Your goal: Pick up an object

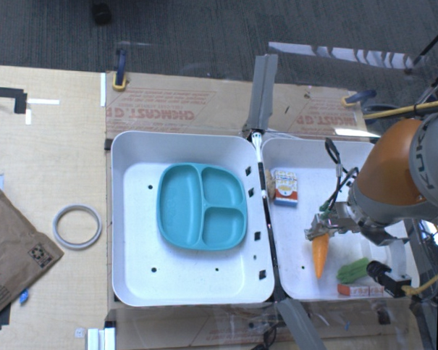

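Bench: pale wood top (46,156) with cardboard under two white bins, dark carpet beyond.
Carrot: an orange carrot (320,256) lies in the right bin (294,279), its thick end right under the gripper and its tip pointing toward the bench's front edge.
Gripper: the gripper (322,227) sits low over the carrot's top end, touching or nearly so; I cannot tell whether it is spread or closed.
Arm: grey, with the orange band (393,167) up and to the right of the gripper.
Just past the gripper: a small red-and-white box (285,186) toward the back of the same bin.
Front right of the gripper: a green item (355,270) and a flat red-and-white packet (359,290).
Far left of the gripper: a teal divided plate (202,206) in the left bin (128,268).
Farther left still: a grey ring (77,225) and a brown box (9,259) on the bench.
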Controlling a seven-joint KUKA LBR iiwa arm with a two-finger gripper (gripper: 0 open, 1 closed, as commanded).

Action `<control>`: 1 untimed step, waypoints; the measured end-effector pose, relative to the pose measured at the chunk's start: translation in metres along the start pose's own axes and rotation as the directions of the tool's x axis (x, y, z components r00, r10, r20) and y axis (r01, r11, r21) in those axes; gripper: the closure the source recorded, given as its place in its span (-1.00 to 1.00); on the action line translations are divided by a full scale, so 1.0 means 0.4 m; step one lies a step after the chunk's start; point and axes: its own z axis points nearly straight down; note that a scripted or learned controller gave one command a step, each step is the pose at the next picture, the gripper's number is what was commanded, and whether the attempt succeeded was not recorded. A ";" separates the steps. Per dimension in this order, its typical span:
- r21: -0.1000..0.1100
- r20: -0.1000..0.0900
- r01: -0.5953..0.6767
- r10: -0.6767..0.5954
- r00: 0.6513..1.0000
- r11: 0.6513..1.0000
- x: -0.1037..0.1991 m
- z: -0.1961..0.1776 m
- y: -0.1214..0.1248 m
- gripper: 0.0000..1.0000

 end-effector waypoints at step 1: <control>-0.001 0.002 -0.072 0.072 0.997 0.997 0.065 -0.200 0.227 1.00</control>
